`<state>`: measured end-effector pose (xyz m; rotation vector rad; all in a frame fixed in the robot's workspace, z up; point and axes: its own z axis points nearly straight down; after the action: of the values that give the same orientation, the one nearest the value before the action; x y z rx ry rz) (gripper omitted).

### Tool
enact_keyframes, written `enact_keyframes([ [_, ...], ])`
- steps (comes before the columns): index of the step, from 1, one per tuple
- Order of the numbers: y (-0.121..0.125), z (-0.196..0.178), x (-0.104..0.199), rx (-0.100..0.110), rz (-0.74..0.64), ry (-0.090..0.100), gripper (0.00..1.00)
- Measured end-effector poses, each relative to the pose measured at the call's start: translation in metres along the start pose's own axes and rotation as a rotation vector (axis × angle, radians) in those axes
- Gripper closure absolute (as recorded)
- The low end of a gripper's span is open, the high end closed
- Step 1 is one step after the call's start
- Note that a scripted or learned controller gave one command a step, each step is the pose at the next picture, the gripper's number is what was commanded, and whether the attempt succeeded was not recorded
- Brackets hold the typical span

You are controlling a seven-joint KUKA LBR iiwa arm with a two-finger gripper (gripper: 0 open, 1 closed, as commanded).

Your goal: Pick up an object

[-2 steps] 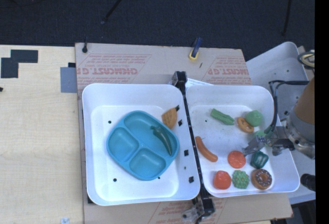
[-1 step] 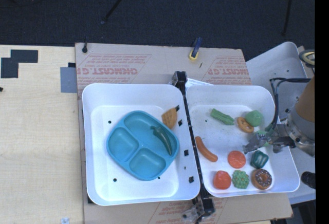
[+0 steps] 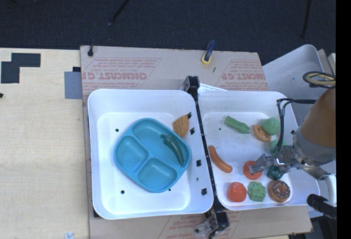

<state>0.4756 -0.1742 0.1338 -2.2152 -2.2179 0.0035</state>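
Claw (image 3: pixel 265 165) low in right bin (image 3: pixel 241 199), fingers look spread, red tomato slice (image 3: pixel 253 170) touching its left tip, not clamped.

Blue divided plate (image 3: pixel 149 154) sits in left bin (image 3: pixel 104 123) w/ a dark green pod (image 3: pixel 174 148) lying on its right section. Cardboard sheet (image 3: pixel 137 70) lies under both bins; blue-yellow clamp (image 3: pixel 208 52) at its far edge.
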Motion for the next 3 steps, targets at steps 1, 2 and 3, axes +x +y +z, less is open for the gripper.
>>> enact_keyframes([
  [1, 0.003, 0.021, -0.002, -0.014, 0.003, -0.005, 0.0],
  [2, 0.0, 0.016, -0.002, -0.003, 0.009, -0.001, 1.0],
  [3, -0.001, -0.047, -0.002, -0.009, 0.001, -0.004, 1.0],
])
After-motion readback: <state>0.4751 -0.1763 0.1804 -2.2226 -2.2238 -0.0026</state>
